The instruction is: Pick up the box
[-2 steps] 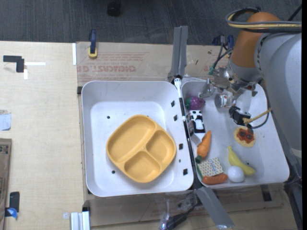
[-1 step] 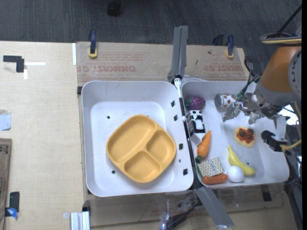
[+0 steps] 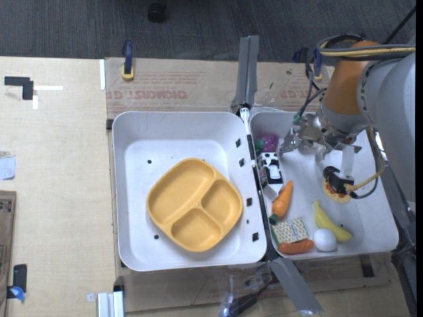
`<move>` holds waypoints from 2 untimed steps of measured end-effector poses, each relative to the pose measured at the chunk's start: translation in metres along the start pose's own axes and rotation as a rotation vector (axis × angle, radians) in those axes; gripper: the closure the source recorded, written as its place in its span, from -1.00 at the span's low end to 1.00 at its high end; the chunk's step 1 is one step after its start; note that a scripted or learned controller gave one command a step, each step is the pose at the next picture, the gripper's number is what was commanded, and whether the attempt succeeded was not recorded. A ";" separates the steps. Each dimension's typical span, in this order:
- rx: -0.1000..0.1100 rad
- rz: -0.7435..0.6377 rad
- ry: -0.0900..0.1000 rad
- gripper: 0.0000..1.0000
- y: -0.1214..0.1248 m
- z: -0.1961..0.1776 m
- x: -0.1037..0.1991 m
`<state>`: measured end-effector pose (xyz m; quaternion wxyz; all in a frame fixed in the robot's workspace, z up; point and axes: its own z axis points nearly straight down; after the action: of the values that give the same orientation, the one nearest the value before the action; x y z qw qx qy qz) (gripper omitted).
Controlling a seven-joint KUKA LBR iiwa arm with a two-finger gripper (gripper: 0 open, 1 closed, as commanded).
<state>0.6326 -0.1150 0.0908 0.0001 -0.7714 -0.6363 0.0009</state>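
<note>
Lying flat near the front of the right bin (image 3: 370, 243), the box (image 3: 291, 230) looks like a small, light cardboard carton with a patterned face, stiff enough to pinch across its short sides but easily crushed or slid about. A carrot (image 3: 282, 199) touches its upper edge, a red sausage-like toy (image 3: 297, 246) hugs its lower edge, and a white ball (image 3: 324, 240) and banana (image 3: 329, 222) sit just beside it. Further back hovers the gripper (image 3: 305, 141); whether it is clenched or released I cannot tell.

Bright, even overhead light; soft faint shadows inside white bins (image 3: 125, 197); mild glare on plastic; focus slightly soft throughout.
</note>
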 end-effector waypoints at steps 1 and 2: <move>0.001 -0.003 -0.002 1.00 0.000 -0.009 0.000; 0.001 -0.003 -0.002 -1.00 0.000 -0.009 0.000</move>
<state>0.6325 -0.1153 0.0996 -0.0001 -0.7705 -0.6375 0.0020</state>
